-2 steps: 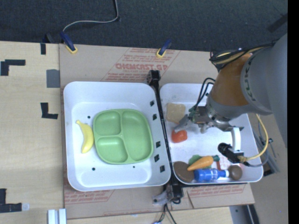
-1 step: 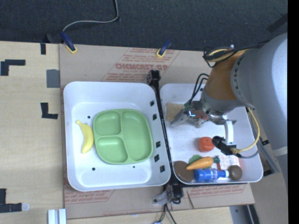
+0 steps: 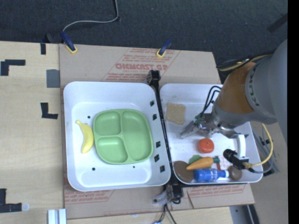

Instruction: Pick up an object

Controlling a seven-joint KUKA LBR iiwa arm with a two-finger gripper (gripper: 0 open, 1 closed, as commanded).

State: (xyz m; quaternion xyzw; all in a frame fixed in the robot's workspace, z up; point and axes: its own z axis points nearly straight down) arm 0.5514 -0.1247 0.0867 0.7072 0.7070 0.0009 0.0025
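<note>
My gripper (image 3: 188,129) hangs low over the middle of the right bin (image 3: 187,93), its grey fingers pointing left and standing open with nothing between them. A tan square slice (image 3: 176,113) lies just up and left of the fingertips. A red tomato (image 3: 205,145) sits just below and right of the gripper. Along the bin's front edge lie an orange carrot (image 3: 201,162), a blue bottle (image 3: 210,175), a brown round piece (image 3: 183,171) and a small brown lump (image 3: 235,173).
The left bin (image 3: 74,171) holds a green divided plate (image 3: 124,136) with a yellow banana (image 3: 86,136) beside its left rim. The arm's grey and orange body (image 3: 243,97) covers the right bin's far right corner. A black divider (image 3: 160,125) runs between the bins.
</note>
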